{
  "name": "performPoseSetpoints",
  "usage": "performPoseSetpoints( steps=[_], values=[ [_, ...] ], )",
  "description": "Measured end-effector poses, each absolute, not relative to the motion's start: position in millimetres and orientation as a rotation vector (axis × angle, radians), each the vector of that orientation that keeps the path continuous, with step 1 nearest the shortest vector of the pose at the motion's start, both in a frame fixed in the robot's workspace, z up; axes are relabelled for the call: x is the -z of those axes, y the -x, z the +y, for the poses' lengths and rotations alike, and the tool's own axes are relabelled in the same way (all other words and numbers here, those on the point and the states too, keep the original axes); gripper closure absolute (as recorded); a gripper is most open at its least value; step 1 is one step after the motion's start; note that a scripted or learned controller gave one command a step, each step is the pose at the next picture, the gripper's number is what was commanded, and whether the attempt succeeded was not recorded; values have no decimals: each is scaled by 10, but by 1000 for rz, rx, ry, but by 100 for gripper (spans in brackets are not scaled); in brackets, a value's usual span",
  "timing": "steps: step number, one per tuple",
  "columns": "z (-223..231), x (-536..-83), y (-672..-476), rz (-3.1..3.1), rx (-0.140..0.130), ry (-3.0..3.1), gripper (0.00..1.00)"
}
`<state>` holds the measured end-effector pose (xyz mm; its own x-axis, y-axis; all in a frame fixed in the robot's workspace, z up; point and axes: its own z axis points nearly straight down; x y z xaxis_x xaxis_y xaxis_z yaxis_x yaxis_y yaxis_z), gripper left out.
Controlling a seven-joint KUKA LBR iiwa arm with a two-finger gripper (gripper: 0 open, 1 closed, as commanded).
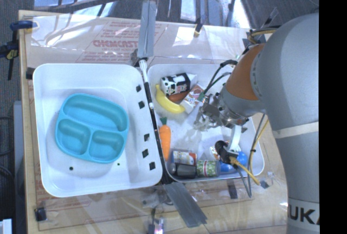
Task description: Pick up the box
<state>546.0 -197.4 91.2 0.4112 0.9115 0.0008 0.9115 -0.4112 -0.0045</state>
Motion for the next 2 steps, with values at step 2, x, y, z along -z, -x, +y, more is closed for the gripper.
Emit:
performPoseSetpoints(
  steps=[2],
  values=[
    [-1975,-910,-5316,-1497,-5,2756,0]
  ],
)
